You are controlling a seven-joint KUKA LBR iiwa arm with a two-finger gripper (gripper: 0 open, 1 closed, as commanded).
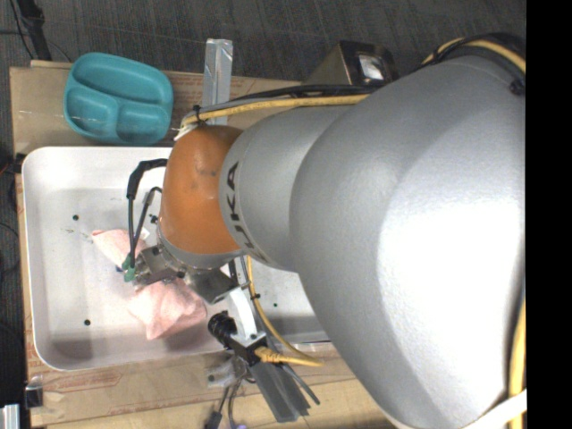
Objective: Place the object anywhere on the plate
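Item: soft, pale pink, crumpled cloth-like object (165, 309), lying on the floor of the shallow white plastic bin (45, 266) at the left of the view. It shows as two lobes: a larger rumpled mass toward the bin's near wall, and a smaller pink part (112, 242) further up and left; the arm's wrist covers whatever lies between them, so it cannot be told whether they are one piece. Surface is matte, faintly mottled, without a firm outline.

Item: two-finger gripper (143, 271) on the grey arm with orange wrist band (201, 195). It hangs low over the bin, directly above the pink material, with a small green fitting at its left edge. Black cables loop beside the wrist. The wrist body hides the fingertips; whether the jaws stand apart or together, and whether they hold or touch the pink object, cannot be told.

Item: teal moulded plastic plate with compartments (118, 97), resting on the wooden bench beyond the bin's far left corner, well apart from the pink object.
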